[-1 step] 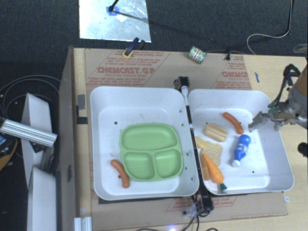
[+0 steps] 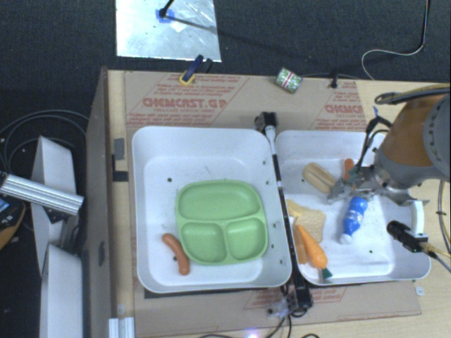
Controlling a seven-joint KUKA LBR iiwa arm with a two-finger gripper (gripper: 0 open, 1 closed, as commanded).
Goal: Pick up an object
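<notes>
The end effector (image 2: pixel 343 186) hangs low in the right white bin (image 2: pixel 405 263), just beside the blue plastic bottle (image 2: pixel 354 215); its grip state cannot be told.

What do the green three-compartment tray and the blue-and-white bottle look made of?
Green three-compartment tray: likely moulded plastic, matte with a soft sheen; uniform colour, rounded walls. Blue-and-white bottle: probably glossy plastic, judging by its smooth, bright surface; too small to be sure.
</notes>
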